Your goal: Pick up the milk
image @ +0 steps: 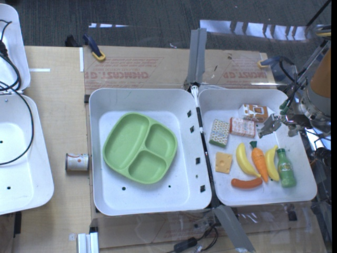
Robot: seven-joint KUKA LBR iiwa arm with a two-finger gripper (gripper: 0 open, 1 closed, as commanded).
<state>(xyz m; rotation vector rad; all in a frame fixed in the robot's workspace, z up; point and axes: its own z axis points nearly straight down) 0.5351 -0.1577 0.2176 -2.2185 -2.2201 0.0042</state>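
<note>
The gripper (269,125) hangs released, holding nothing, over the right bin (226,196). The milk (255,112), a small carton lying flat, sits just up-left of its fingertips, long axis running left-right, almost touching.

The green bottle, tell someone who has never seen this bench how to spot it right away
Look in the right white bin, toward its front right corner. The green bottle lies there at the end of the row of toy food, just right of a yellow banana. It is the only green item in that bin apart from the carrot's leafy top.
</note>
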